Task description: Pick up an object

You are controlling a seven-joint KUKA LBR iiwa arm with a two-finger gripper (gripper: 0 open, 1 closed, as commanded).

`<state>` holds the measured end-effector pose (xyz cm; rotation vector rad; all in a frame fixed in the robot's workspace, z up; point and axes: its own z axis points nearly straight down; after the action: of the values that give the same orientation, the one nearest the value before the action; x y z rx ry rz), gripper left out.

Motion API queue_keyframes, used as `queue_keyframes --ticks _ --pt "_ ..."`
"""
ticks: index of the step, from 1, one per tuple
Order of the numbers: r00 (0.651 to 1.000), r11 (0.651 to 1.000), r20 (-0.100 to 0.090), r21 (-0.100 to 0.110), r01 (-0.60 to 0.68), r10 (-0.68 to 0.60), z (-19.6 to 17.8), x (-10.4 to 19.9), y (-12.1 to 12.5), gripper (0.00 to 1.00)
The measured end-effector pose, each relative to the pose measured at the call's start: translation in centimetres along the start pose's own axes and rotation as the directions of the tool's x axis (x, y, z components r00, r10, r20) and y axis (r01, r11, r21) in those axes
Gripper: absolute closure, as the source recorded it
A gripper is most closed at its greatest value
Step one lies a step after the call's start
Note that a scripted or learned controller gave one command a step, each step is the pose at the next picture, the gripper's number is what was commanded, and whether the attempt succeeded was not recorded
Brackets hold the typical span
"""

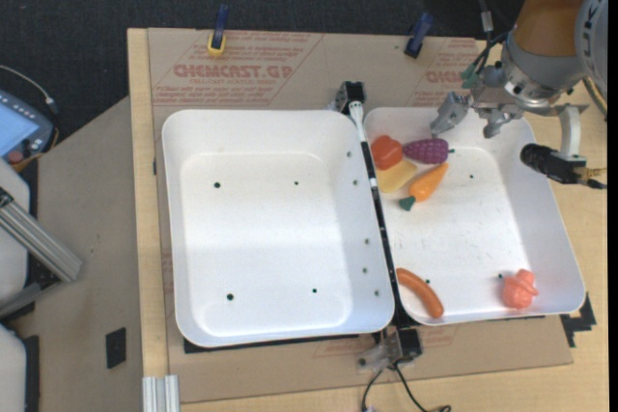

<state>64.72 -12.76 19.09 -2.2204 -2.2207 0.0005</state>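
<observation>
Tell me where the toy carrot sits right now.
The toy carrot lies in the right bin, in its upper-left part, just below the purple toy and beside the yellow piece.

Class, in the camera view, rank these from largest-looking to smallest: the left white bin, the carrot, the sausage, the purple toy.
1. Left white bin, by far the largest.
2. Carrot and sausage: they look alike in length, so I won't separate them.
3. Purple toy, slightly shorter.

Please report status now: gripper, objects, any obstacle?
Gripper open, above right bin's far edge, holding nothing. Nearest: purple toy, beside red toy and carrot. Cluster tight; nothing else in the way.
</observation>
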Motion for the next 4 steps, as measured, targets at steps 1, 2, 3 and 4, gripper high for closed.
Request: queue_keyframes --ticks 1,2,3,4 --pt "1.0 1.0 -0.002 0.007 0.001 -0.001 5.0 2.7 -3.3 0.0" --pt "1.0 1.0 -0.002 0.006 -0.001 0.001 11.0 3.7 -5.8 0.0" --pt "1.0 1.0 0.001 -0.002 -0.002 0.002 9.6 3.6 -5.6 1.0" --pt "1.0 1.0 -0.002 -0.01 0.007 -0.007 0.0 10.3 -7.3 1.0"
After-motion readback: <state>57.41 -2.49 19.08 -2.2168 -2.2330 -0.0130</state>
